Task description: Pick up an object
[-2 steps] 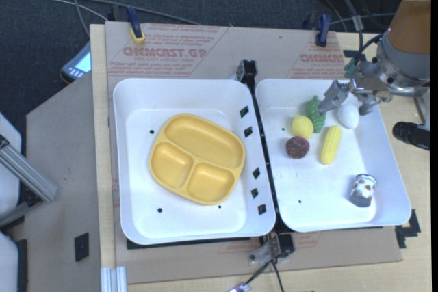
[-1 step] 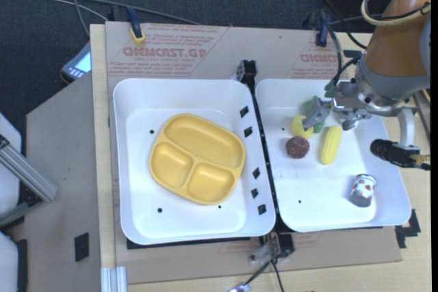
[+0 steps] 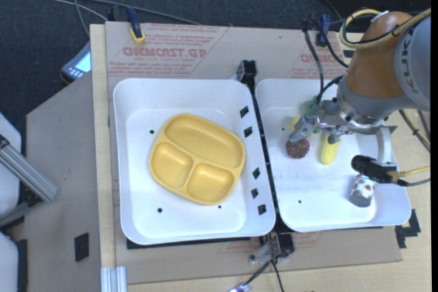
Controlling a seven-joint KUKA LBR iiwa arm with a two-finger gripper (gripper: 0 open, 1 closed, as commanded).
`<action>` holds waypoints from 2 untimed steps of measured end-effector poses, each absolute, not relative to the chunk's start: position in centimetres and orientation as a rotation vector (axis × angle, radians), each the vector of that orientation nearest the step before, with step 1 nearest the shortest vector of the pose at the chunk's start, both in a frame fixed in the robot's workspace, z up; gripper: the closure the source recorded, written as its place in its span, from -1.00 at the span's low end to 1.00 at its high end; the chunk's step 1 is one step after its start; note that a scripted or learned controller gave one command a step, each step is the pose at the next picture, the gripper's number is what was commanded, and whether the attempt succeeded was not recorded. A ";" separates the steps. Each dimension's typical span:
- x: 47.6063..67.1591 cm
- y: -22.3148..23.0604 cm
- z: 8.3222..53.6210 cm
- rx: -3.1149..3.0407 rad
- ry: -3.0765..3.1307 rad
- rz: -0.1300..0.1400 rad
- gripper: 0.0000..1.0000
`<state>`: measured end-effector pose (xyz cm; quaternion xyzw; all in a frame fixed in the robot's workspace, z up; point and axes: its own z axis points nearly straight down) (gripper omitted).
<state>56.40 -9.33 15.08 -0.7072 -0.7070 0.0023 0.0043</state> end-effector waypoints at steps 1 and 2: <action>55.7 -9.4 8.8 -2.216 -2.214 0.008 -1.00; 56.0 -9.4 10.3 -2.222 -2.219 -0.001 1.00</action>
